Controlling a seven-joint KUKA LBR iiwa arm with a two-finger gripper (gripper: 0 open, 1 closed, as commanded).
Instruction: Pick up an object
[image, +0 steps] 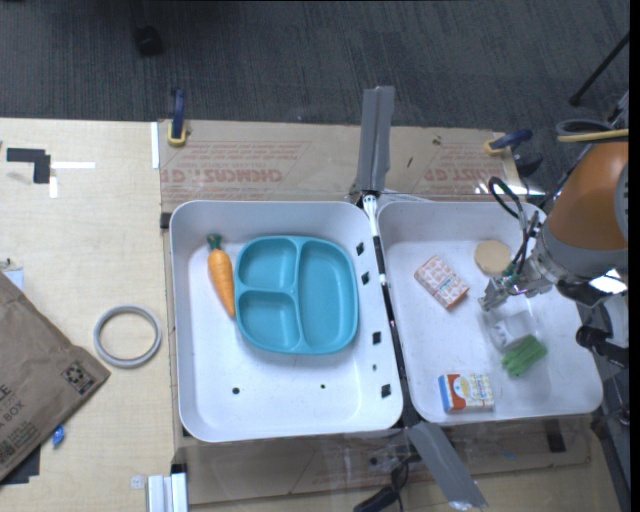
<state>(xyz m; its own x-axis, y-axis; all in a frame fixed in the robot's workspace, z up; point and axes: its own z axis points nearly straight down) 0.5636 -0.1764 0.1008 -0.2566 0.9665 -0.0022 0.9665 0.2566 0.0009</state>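
Green object (523, 354) in right bin (570, 405), just below gripper (503, 293), arm angled down, finger state unclear

Left bin (190, 330) — carrot (221, 281) lies left of divided plate (298, 294).

Under my two bins lies a cardboard sheet (300, 160) with red print, upside down from this camera; the letters look like "CHEMCUT" or something close, and I cannot make them out for sure. The same red print repeats on the sheet's right part. At the left edge, a brown paper bag (35, 385) carries dark letters that read "BOX". The small cartons in my right bin bear printing too small to read.
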